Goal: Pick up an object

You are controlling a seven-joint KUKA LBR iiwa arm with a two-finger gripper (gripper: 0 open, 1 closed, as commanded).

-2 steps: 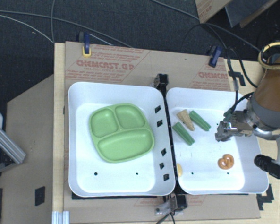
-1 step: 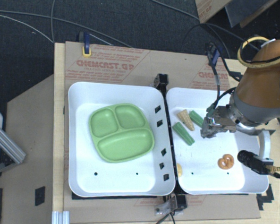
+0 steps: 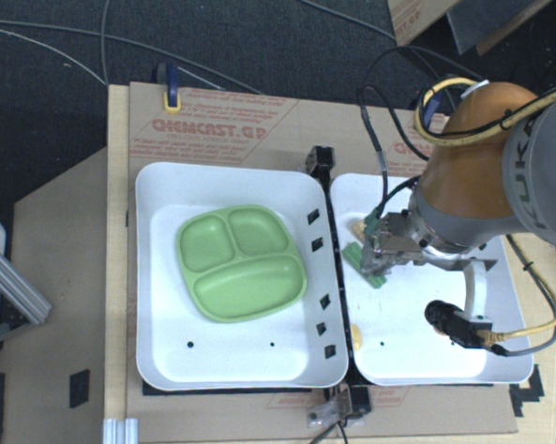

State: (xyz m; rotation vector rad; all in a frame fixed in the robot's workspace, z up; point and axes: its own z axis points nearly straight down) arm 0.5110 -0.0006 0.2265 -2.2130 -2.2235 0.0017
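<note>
My gripper (image 3: 381, 255) hangs low over the left part of the right bin (image 3: 420, 361), under the grey and orange arm. A small green object (image 3: 362, 262) lies on the bin floor right at the gripper's tip; whether they touch is hidden by the wrist. A pale yellowish piece (image 3: 357, 229) lies just behind it, near the bin's left wall. The arm's body covers much of the right bin's far half.
The left bin (image 3: 157, 350) holds a green divided plate (image 3: 243, 262) at its middle. A tiny yellow bit (image 3: 355, 337) rests at the right bin's front left corner. A black connector with a yellow cable (image 3: 455, 323) hangs over the right bin's front.
</note>
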